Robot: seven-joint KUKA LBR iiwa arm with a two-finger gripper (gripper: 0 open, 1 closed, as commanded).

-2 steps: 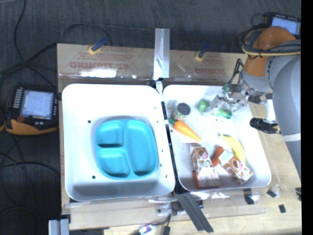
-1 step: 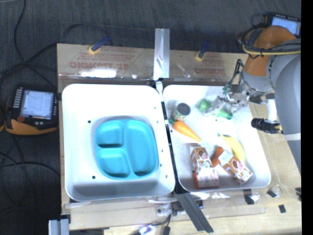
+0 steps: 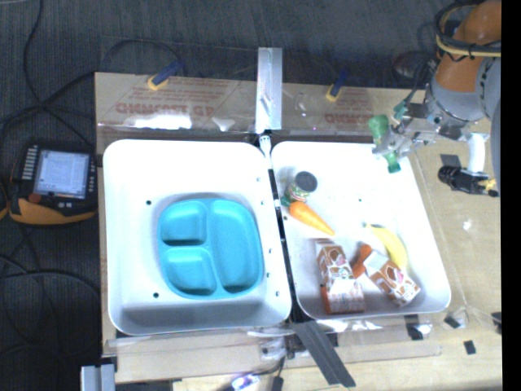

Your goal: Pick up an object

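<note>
Two bins sit on the bench, and every pickable object lies in the right bin (image 3: pixel 423 218): a carrot (image 3: pixel 310 216), a banana (image 3: pixel 391 246), a small round can (image 3: pixel 304 182) and some cartons (image 3: pixel 334 267). My end effector (image 3: pixel 391 147) hovers over that bin's far right corner, with nothing visibly in it; whether it is released or clenched I cannot tell. I judge this the approach step. Next I must travel toward one item, likely the carrot, and descend squarely over it.

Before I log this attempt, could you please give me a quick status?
End effector over right bin's far right corner. Carrot, banana, cartons lying in bin.
</note>
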